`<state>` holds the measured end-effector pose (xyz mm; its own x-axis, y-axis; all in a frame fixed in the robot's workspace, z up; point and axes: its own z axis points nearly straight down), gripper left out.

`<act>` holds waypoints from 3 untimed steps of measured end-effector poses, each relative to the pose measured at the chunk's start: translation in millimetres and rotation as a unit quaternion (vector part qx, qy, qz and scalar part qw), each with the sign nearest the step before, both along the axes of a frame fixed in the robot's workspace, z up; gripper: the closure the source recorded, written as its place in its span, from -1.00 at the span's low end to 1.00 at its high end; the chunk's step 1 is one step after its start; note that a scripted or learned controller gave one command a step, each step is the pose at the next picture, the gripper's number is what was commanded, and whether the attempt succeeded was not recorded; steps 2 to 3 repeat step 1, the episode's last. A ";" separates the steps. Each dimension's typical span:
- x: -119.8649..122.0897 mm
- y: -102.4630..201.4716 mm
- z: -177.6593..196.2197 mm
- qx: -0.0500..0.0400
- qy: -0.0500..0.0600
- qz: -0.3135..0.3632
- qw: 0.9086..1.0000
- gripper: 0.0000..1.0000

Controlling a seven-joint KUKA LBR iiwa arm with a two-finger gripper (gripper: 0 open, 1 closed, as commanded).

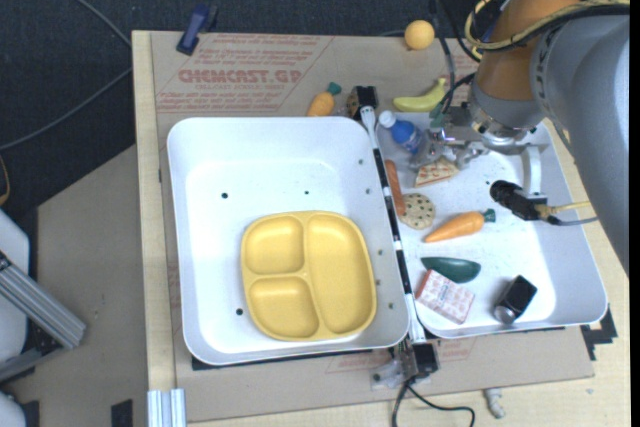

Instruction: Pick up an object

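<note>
My gripper [447, 147] hangs low over the far end of the right bin [570, 265], just above a tan wedge like a pizza slice [436, 175]. Close to its left lies a small blue and white bottle [401, 134], and a yellow banana [422, 99] rests behind it. Nearer the front of that bin are a round cookie [417, 209], an orange carrot [457, 226], a dark green piece [452, 267], a pink and white packet [445, 298] and a small black object [515, 298]. A thin orange stick [394, 186] lies along the divider.
The left bin [200, 165] holds a yellow divided plate [308, 274]. Beyond the bins, on the cardboard, sit an orange ball [420, 35], a blue object [195, 30], a small orange toy [322, 103] and a black item [366, 99].
</note>
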<state>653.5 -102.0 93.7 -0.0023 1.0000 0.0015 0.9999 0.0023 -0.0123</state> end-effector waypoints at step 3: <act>-52.8 39.8 92.0 0.000 -0.006 -0.001 1.000 1.00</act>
